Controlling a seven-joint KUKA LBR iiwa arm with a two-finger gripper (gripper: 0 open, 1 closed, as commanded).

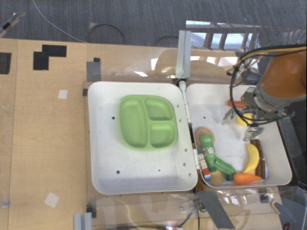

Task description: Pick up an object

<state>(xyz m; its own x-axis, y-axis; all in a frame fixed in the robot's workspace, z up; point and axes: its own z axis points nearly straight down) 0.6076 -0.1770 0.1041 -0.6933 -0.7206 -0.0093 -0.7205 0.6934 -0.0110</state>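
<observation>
Bins sit side by side across the middle of your frame; the left bin [103, 176] holds a green divided plate [147, 122], lying flat a little above the bin's centre, with three compartments facing up.

You see the right bin [211, 99] at centre right, and its things crowd the lower part; a green bottle [208, 150] with a white and red label lies along the left wall, and a tan round piece [204, 133] touches its upper end; a green pepper-like piece [224, 166] slants from the bottle toward the lower right; an orange carrot [246, 178] lies along the bottom wall, just beside that piece; a yellow banana [252, 158] stands lengthwise above the carrot, with a dark brown bar [260, 158] right beside it against the right wall.

Your arm [284, 75] comes in from the right edge, its orange band at upper right with black cables looping over it; the gripper [242, 122] hangs over the upper right part of the right bin, above the banana; its fingers [229, 116] are spread apart with nothing between them. A small yellow piece [242, 120] and a red-orange piece [235, 104] lie under the gripper, partly hidden by it; you cannot tell whether the fingertips touch them.

The light wooden bench [43, 143] fills the left of the frame, with black squares at upper left.
</observation>
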